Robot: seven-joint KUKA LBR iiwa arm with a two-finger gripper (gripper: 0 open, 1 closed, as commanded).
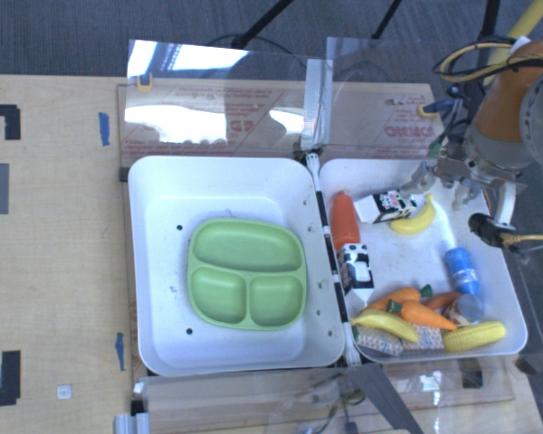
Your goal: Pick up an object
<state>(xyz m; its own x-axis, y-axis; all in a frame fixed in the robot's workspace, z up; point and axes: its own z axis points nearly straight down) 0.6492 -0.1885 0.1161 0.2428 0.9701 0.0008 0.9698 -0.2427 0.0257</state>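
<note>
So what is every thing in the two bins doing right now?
green plate: flat, alone in the left bin.
orange tube: lying along the right bin's left wall.
blue bottle: lying on its side.
small banana: lying beside the cow-print carton.
carrots: piled at the near end, between two bananas.
gripper: above the bin's far corner.

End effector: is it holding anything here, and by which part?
Cannot be told. The end effector sits over the right bin, near a small banana, with nothing visibly in its grip.
</note>
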